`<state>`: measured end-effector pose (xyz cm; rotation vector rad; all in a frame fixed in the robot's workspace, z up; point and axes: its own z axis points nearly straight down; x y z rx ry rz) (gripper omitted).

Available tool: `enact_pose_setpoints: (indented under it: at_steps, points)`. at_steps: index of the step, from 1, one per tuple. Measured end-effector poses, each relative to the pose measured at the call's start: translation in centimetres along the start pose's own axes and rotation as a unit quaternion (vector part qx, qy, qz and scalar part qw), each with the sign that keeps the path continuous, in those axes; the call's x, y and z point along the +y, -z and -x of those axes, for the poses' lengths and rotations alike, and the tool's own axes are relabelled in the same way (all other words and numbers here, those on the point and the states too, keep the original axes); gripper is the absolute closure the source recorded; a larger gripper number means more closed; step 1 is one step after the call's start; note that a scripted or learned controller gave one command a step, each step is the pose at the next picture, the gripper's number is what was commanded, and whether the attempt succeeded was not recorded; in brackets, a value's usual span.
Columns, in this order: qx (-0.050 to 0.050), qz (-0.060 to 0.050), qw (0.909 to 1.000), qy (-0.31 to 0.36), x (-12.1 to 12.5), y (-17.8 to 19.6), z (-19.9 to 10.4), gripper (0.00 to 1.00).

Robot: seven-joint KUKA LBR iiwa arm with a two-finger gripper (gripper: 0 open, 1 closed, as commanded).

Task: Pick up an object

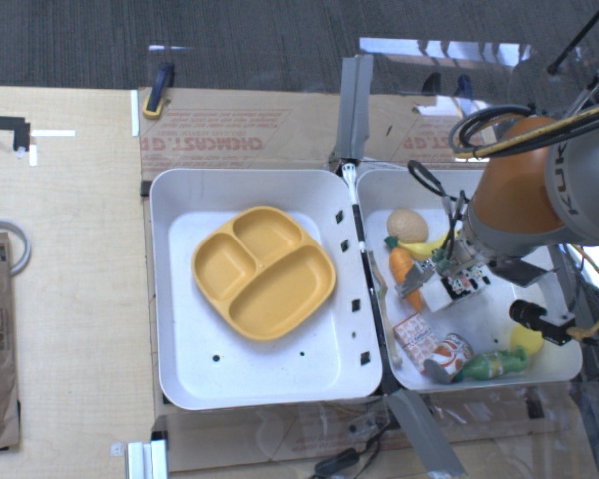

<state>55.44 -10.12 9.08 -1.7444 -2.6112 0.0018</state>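
Observation:
My gripper (426,279) hangs low in the right bin (554,372), reaching in from the right below the orange wrist band. Its tip sits among a cluster of toy foods: a beige egg-shaped piece (407,225), a yellow banana (431,246) and an orange carrot (401,264) just to its left. A small orange bit (412,298) lies right under the tip. The gripper body hides what is directly beneath it.
A red-and-white carton (426,344), a green bottle (491,366) and a yellow piece (527,339) lie along the right bin's front. The left bin (170,297) holds a yellow divided plate (265,272). A grey divider (354,108) rises between the bins at the back.

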Motion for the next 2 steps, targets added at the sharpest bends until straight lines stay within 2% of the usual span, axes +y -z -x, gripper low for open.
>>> enact_pose_setpoints:
  at_steps: [1, 2]
  points:
    - [0.0, 0.0, 1.0, -0.002, 0.0, 0.9, 0.1, 1.0]
    - [-0.001, 0.0, 0.9934, -0.115, 8.0, 10.1, -1.5, 1.0]
